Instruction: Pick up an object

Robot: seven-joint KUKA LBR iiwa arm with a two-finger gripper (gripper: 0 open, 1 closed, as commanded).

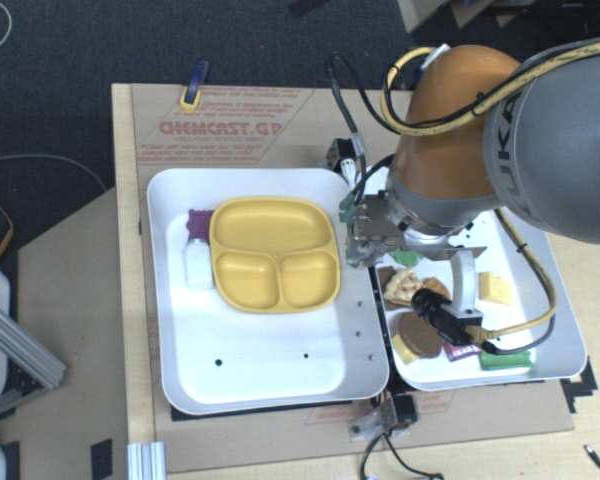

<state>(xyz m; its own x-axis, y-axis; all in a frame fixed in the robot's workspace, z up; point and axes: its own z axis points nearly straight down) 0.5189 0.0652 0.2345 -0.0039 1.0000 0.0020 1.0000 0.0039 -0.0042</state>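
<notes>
— Dark carpet is running around the bench, isn't it? And what is lying under the bins?

— A brown sheet (230, 128) is covering the bench top. Red print on it near the far edge is reading "CHEMCAST GP"; the smaller lines under that are blurring too much to read. A blue and yellow clamp (193, 86) is biting the sheet's far edge.

— What is sitting in the left bin (270, 368)?

— A yellow divided plate (275, 253) is lying in its far half, three compartments facing up. A purple item (198, 223) and a white item (196, 265) are lying just beside the plate, against the bin's left wall.

— And the arm (560, 158)?

— It is reaching in over the right bin (555, 308), its orange band (455, 118) hanging above that bin's far edge. The gripper (365, 238) is hanging at the wall where the two bins are meeting. How wide it is standing I cannot tell, as the wrist is hiding it.

— Where are the things to pick?

— They are crowding the right bin's near left part. A tan pastry-like piece (410, 286) is lying just beside the gripper, and a brown disc (418, 333) is lying nearer the front edge. A pale yellow block (497, 288) is resting towards the middle, and a green piece (505, 361) is lying along the front wall with a small purple piece (460, 352) touching its left end.
</notes>
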